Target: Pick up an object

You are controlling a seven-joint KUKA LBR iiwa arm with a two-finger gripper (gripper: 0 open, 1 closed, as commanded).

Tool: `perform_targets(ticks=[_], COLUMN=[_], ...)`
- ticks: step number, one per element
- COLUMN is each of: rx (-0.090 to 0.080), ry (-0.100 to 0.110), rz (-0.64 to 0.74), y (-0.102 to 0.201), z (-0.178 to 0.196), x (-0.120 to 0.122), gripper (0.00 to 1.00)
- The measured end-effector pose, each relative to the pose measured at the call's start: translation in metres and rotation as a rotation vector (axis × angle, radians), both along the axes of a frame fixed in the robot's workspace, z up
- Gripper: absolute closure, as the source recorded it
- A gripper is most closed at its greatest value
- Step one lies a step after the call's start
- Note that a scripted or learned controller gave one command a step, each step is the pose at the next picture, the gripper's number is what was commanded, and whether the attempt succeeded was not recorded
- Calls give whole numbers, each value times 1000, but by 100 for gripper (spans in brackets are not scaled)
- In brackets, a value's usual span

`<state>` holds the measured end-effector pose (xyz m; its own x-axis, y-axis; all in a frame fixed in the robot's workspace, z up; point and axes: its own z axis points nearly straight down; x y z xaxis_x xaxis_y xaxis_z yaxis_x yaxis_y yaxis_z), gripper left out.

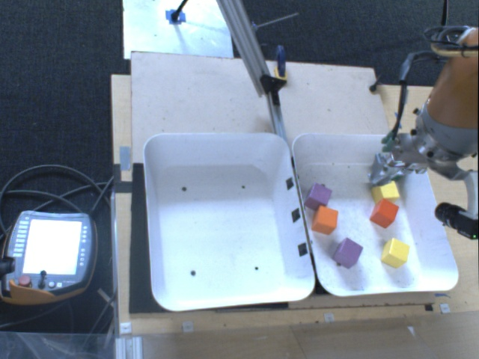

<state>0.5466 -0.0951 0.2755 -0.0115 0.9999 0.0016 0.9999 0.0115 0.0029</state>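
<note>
2 shallow white bins are seen side by side on the pale surface point(209, 96). The left bin point(217, 215) is marked only by a few small dark dots on its floor. In the right bin point(441, 275), 6 small cubes are gathered. A purple cube point(319, 196) is placed near the bin's left wall, with an orange cube point(325, 220) just below it and touching or nearly touching it. A second purple cube point(348, 252) is found lower, toward the front. A yellow cube point(386, 192) is seen toward the right side, with a red-orange cube point(384, 213) just below it and a second yellow cube point(395, 253) nearer the front rim.

The grey arm with its orange band point(456, 88) is reached in from the right, over the right bin. The end effector point(385, 170) is positioned low over the bin, directly above the upper yellow cube and apparently touching its top edge. Whether it is open or closed cannot be told, and no cube is seen gripped.

A teach pendant point(49, 256) with a lit screen is laid on the dark floor to the left, and a slanted metal rail point(247, 36) is crossed over the back of the surface
</note>
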Motion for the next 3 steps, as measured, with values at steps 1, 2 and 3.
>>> perform_targets(ticks=[1,2,3], rx=[-1,1,0], ry=[-1,2,-1], rz=[-1,-1,0], y=[47,101,153], z=[2,-16,-13], x=[12,28,40], gripper=[100,100,100])
